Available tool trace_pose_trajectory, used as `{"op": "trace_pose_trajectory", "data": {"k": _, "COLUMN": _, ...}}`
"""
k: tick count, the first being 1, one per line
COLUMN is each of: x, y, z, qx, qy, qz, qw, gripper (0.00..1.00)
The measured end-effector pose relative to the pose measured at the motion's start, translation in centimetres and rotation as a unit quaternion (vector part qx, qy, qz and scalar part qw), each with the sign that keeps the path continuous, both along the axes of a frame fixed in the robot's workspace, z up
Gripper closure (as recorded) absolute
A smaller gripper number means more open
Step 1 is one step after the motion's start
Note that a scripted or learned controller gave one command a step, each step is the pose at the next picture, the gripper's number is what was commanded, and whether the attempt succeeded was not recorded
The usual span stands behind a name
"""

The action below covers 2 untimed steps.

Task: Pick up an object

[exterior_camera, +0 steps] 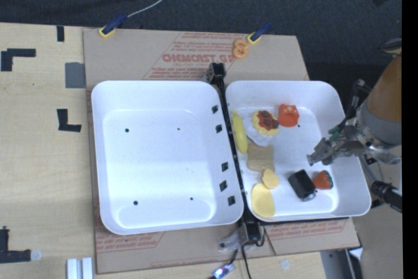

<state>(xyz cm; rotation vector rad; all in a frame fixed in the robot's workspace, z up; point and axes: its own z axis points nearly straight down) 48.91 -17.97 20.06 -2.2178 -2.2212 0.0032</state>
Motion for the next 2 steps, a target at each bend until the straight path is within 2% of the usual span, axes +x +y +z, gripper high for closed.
{"op": "trace_pose_trajectory", "data": {"k": 1, "x": 7.3, "y": 14.2, "z": -0.7, "qx": 0.0019, "qy": -0.003, "qz": 0.008, "qw": 1.0000, "gripper": 1.00}}
{"op": "trace_pose_trajectory", "data": {"k": 2, "x": 6.9, "y": 13.2, "z": -0.7, "qx": -0.0001, "qy": -0.001, "qz": 0.000, "qw": 1.0000, "gripper": 0.00}}
